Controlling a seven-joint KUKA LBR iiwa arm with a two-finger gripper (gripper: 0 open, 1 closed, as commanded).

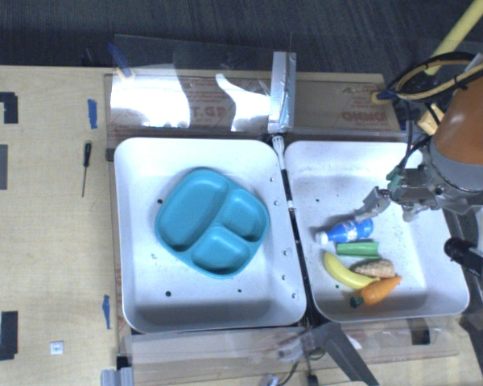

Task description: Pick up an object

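Evidently the approach step was in hand: the gripper (372,206) hung low inside the right bin (443,296), with nothing seen between its parts. Whether the gripper was set wide or narrow could not be told at this angle, since its tip appeared as a single grey slanted shape.

All positions below are given relative to the right bin.

- Blue-and-white tube (348,232): near the bin's middle, smooth and cylindrical, with a white cap end toward the dividing wall. The gripper tip sat just above its blue end, touching or nearly so; which could not be told.
- Green piece (357,249): just beside the tube on the near side, short, straight and glossy.
- Banana (344,272): nearer the front wall, curved, yellow, with a plastic sheen.
- Tan piece (377,269): against the banana, small and rough-looking.
- Carrot (377,290): closest to the front wall, orange, tapered, with a green stub.

The left bin (137,240), across the dividing wall, held a blue divided tray (212,220), rounded, matte, with three compartments.

As a judgement, the tube was the likeliest target. The next move called for centring over its round body, closing across the narrow width, then lifting straight up. Smooth curved plastic could roll or slip out, and the green piece alongside left little clearance.
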